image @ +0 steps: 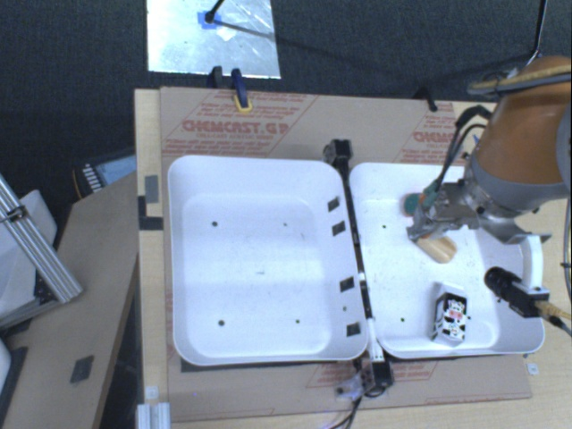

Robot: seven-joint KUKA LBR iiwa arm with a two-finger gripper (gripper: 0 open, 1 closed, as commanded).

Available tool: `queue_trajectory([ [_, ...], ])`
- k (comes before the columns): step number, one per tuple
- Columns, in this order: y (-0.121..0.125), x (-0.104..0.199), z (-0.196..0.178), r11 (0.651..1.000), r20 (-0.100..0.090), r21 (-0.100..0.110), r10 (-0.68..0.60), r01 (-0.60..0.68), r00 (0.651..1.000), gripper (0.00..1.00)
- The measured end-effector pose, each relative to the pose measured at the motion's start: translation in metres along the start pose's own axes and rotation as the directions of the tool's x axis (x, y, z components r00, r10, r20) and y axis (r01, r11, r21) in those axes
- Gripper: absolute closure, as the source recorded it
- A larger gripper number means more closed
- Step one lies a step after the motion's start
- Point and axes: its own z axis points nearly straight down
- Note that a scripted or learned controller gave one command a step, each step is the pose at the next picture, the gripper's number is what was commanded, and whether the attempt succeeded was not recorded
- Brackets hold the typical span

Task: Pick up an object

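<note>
The claw (427,228) is low in the right bin (384,266); its opening cannot be determined. A tan block (438,248) lies just beside it, toward the bin's near wall, long axis slanting.

Arm (527,141) showing at right of frame: broad orange band over a grey rounded wrist housing. Thin dark cables are looping along its left side, upper right of frame. Gripper (427,226) at centre right is reading as dull grey metal, with a blurred teal-green spot beside it.
</note>
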Motion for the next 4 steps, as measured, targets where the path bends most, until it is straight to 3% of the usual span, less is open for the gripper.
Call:
queue_trajectory([
  [1,-0.026,0.047,-0.049,1.000,-0.001,0.014,0.001,-0.001,1.000,1.00],
  [2,-0.006,0.059,-0.094,1.000,0.000,0.013,0.004,-0.004,1.000,1.00],
  [3,-0.025,0.062,-0.072,1.000,0.001,0.019,0.009,-0.009,1.000,1.00],
  [4,-0.024,0.062,-0.084,1.000,0.000,0.016,0.002,-0.002,1.000,1.00],
])
